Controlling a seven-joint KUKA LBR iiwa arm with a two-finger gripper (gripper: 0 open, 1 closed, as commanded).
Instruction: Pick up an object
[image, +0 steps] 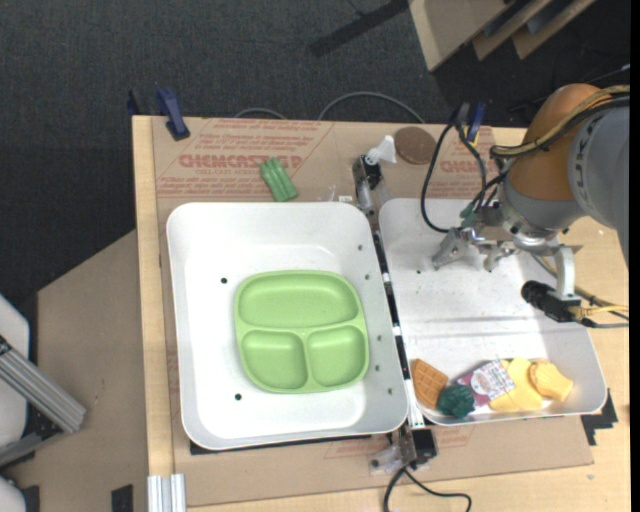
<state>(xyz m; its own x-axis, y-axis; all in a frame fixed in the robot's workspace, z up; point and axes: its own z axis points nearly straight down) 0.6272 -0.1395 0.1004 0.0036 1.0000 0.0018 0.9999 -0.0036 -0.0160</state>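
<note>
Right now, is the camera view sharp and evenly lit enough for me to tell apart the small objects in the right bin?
Camera view: lighting is even and soft, shadows faint; the shallow white right bin shows no strong glare. The pile by its near edge is slightly soft: a tan waffle-like piece, a dark green lump and yellow pieces separate by colour, fine detail doesn't. The two-finger gripper looks a little blurred.
</note>
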